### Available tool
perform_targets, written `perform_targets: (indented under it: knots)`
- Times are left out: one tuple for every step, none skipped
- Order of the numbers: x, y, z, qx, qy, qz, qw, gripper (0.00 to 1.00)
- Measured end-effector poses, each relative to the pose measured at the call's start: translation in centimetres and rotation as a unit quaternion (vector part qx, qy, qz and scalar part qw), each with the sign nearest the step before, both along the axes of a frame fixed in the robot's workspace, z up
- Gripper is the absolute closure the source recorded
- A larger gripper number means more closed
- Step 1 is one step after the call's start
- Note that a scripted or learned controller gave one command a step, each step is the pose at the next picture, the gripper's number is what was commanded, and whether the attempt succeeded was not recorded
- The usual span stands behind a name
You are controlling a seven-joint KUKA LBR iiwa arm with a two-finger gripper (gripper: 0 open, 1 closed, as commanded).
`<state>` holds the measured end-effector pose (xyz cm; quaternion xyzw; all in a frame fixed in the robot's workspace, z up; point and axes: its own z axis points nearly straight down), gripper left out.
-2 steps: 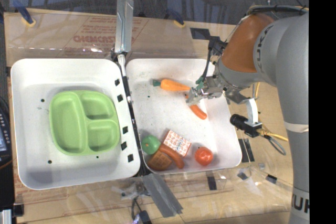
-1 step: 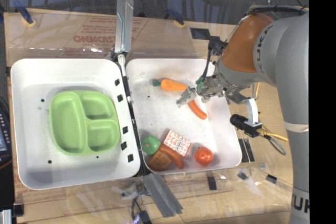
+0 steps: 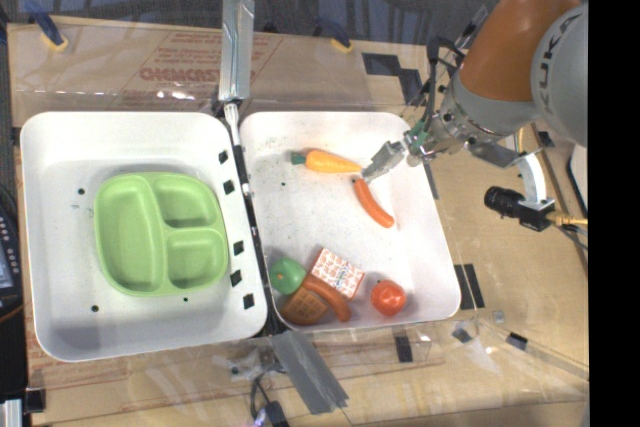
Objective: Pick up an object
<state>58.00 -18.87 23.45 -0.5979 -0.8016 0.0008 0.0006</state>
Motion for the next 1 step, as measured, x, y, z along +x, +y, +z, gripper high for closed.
perform_targets:
  knots:
    - [0.93,-0.85,-13.78,0.0007,0.001,-0.025,0.9997,0.00]
